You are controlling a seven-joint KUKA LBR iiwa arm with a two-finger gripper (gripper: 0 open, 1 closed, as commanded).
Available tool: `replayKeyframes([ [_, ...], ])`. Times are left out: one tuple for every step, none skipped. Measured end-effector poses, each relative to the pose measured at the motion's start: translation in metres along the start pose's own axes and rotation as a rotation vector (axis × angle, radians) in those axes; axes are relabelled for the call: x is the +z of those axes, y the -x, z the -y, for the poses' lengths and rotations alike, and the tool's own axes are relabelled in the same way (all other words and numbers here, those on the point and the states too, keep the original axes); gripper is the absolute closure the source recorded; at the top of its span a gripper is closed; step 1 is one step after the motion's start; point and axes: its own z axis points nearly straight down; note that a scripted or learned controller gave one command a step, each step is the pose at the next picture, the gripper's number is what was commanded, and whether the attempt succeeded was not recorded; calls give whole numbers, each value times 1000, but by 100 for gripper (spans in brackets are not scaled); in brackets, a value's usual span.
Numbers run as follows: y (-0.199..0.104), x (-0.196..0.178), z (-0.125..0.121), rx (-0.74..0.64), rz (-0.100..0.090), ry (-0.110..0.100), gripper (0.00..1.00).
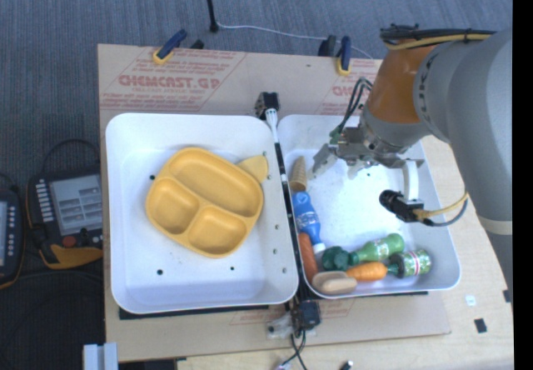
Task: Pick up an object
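Note:
My gripper (340,162) hangs over the upper part of the right bin (441,231), open, with nothing between its fingers. Just to its left a tan cone-shaped piece (297,172) lies against the bin's left wall. Below that is a blue bottle (305,215). Along the bin's near edge lie a red-orange carrot (308,257), a dark green vegetable (336,259), a green bottle (379,247), a small orange carrot (366,272), a tan bread roll (333,282) and a green-and-red can (415,262).
The left bin (133,277) holds a yellow divided plate (204,200) with a yellow wedge (256,166) at its upper right. A black cable connector (398,203) hangs off the wrist over the right bin. Bare white floor lies under the gripper.

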Motion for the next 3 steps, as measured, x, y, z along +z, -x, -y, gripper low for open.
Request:
replayKeyframes([
  [0, 15, 46, -3, 7, 34, 0],
  [-5, 15, 76, 0, 10, 38, 0],
  [-5, 15, 101, 0, 11, 42, 0],
])
